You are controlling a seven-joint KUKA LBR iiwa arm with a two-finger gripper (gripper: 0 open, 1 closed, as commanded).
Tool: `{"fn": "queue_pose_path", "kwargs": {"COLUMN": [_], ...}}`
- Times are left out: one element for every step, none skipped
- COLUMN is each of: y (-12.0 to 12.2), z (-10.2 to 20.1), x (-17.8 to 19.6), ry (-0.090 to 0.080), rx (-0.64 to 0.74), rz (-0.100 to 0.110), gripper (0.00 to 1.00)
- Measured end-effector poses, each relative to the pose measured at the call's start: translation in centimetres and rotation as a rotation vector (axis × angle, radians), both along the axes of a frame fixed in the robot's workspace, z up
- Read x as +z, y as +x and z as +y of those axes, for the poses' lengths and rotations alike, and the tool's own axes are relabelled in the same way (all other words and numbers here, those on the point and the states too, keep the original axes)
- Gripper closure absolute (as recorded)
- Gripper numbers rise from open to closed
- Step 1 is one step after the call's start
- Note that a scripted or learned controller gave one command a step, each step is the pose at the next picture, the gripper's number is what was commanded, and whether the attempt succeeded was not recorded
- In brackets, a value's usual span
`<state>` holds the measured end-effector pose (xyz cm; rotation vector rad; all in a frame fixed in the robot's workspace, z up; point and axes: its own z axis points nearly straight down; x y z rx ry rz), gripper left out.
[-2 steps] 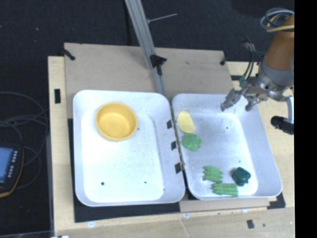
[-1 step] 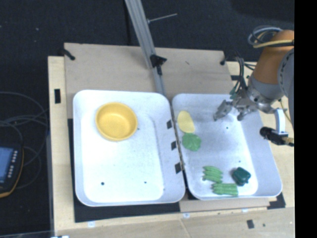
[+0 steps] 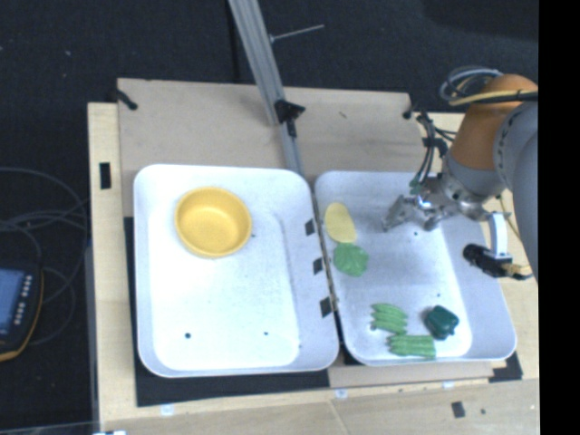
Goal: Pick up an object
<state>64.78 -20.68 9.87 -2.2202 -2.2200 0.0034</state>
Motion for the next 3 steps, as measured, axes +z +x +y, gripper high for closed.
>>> {"fn": "queue_pose_path", "kwargs": {"y": [0.1,1.0,1.5], "z": [-0.1,0.2,1.1], "x": [1.4,6.1,11.4], "ry": [-0.002,-0.001,-0.001], "rx": [0.001,0.0,0.001], "rz": [-0.005,-0.008,-0.008], "gripper": [1.0,1.0,1.0]}}
